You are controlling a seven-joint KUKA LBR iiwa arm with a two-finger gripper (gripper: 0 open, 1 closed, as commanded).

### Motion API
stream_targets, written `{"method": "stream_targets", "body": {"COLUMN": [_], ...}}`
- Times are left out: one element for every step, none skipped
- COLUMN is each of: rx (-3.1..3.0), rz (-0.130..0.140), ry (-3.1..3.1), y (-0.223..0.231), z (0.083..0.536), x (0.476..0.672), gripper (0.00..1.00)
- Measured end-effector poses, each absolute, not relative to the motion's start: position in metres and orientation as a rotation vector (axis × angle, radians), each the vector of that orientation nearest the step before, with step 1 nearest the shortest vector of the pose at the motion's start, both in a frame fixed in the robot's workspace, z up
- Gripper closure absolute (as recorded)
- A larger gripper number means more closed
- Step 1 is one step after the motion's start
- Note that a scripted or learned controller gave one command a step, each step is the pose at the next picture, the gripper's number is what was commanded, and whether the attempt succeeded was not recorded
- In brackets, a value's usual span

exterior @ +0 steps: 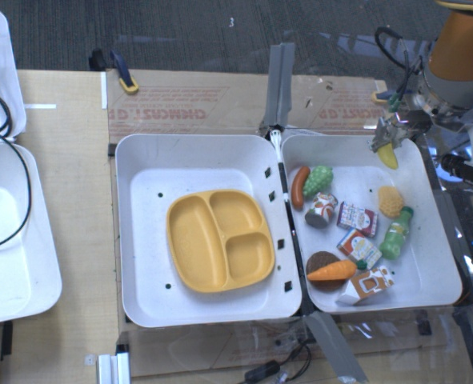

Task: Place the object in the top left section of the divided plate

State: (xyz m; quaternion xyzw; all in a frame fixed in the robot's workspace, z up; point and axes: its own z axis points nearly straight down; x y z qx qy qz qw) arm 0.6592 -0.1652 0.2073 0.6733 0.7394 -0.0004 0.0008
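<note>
Two white bins are sitting side by side on the bench. The left bin (pixel 132 238) is holding one yellow divided plate (pixel 220 239) with three sections: one long section on its left and two smaller ones on its right.

The right bin (pixel 440 270) is holding nine toy foods. One sausage (pixel 300 186) is lying at about 10 o'clock in the bin, just beside one green bumpy vegetable (pixel 320 177). One small can (pixel 322 210) is sitting just below them. One red and white packet (pixel 356 218) is lying near the middle. One small carton (pixel 361 249) is lying just below the packet. One yellow bumpy piece (pixel 391 201) is sitting at about 3 o'clock, with one green bottle (pixel 396 234) lying just under it. One brown round cookie (pixel 320 261) is at about 7 o'clock, and one orange carrot (pixel 333 271) is lying across it. One white milk carton (pixel 366 286) is tipping over at about 6 o'clock.

The gripper (pixel 390 138) is hanging over the bin's 1 o'clock corner. Its fingers are closing on one yellow banana (pixel 388 155), which is hanging down between them, above the bin's top edge. The banana is well apart from the plate.
</note>
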Motion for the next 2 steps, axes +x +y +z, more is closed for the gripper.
{"method": "stream_targets", "body": {"rx": [1.532, 1.774], "rz": [0.000, -0.001], "ry": [2.742, 2.593], "y": [-0.105, -0.042], "z": [0.186, 0.192], "x": [0.631, 0.577], "gripper": [1.00, 1.00]}}
